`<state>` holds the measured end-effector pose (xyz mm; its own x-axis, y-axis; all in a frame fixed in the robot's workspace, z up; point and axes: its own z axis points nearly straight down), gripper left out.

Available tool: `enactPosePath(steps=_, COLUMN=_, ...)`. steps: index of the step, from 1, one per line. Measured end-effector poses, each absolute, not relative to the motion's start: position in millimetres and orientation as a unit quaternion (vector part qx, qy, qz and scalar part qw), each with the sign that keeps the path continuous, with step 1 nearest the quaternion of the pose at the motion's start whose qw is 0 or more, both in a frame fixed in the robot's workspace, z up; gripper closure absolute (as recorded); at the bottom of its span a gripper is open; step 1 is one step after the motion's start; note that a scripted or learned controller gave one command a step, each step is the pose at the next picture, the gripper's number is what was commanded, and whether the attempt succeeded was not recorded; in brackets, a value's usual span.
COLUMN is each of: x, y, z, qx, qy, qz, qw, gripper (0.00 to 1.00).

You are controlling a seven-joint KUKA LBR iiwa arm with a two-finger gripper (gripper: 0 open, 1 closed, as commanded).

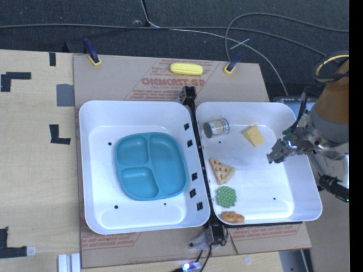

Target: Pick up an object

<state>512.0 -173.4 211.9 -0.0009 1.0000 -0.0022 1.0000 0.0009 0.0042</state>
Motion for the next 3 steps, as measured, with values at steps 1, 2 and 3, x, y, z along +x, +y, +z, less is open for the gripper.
enactPosePath(steps=1, x=513.3, y=-174, z=265, qx=0.707, qy=0.708, qz=0.001, qw=0.003, gripper=1.0)
enactPosePath(steps=2, x=512.0, y=-121, z=262, qx=0.705, qy=0.709, qz=0.0001, qw=-0.001, gripper=1.0)
enactPosePath(steps=3, x=528.4, y=-74, z=259, qx=0.705, qy=0.709, qz=-0.0001, qw=-0.001, gripper=1.0)
